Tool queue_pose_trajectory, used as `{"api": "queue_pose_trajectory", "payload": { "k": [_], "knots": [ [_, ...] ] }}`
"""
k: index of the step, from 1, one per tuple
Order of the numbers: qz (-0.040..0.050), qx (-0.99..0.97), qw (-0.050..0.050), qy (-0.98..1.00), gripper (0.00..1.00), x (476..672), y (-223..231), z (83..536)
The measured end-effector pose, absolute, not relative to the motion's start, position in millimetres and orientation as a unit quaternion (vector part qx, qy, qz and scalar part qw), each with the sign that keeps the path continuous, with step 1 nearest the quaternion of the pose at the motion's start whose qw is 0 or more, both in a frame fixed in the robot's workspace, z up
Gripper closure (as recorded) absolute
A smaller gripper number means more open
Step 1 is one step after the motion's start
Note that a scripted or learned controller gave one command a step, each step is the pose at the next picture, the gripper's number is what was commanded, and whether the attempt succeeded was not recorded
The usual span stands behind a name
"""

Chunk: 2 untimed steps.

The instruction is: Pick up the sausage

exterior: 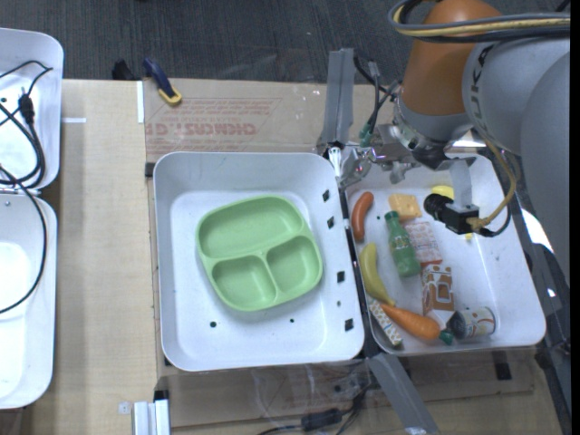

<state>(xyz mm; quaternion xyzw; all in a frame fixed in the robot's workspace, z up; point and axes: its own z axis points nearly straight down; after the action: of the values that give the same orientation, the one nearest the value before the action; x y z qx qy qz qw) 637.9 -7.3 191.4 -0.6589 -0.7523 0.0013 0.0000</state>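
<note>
The sausage is a short reddish-brown link lying nearly upright on the floor of the right bin, close to its left wall. My gripper hangs at that bin's far left corner, just beyond the sausage's upper end. The grey wrist and orange band stretch off to its right. Nothing shows in the gripper.
Beside the sausage lie a green bottle, a banana, a carrot, a yellow cracker and small packets. The left bin bears a green three-part plate. The bins' shared wall runs right beside the sausage.
</note>
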Motion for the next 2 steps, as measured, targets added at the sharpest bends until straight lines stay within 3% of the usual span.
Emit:
{"api": "queue_pose_trajectory", "payload": {
  "k": [2],
  "knots": [
    [0.0014, -0.647, 0.001, -0.763, 0.00, 612.7, 33.9, 190.9]
  ]
}}
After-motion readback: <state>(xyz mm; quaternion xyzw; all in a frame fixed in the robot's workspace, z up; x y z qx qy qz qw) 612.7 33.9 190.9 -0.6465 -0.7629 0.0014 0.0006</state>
